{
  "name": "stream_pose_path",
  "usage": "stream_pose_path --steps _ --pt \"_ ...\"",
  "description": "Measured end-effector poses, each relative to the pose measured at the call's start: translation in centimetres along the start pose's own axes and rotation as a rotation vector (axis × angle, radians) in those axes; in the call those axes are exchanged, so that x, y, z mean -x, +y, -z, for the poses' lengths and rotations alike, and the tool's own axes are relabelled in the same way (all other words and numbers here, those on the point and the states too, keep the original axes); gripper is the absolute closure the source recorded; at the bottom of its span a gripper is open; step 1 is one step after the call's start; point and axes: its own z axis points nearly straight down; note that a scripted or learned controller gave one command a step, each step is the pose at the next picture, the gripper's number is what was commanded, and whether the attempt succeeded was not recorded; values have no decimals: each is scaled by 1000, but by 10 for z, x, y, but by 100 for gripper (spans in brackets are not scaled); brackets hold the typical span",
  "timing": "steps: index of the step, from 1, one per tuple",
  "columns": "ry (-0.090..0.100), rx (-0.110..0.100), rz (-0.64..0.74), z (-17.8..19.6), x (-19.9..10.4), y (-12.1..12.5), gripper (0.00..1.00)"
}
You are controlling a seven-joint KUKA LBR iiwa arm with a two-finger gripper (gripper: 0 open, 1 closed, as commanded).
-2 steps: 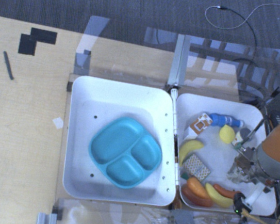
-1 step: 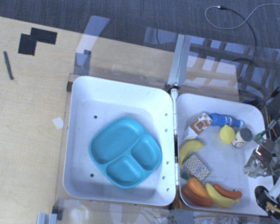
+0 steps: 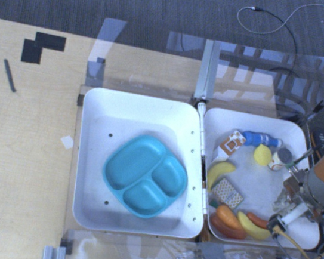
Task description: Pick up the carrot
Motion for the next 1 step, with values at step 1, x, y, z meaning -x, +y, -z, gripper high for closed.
stream_pose_path --steps 1 --pt "4 8 -463 1 -23 -26 100"
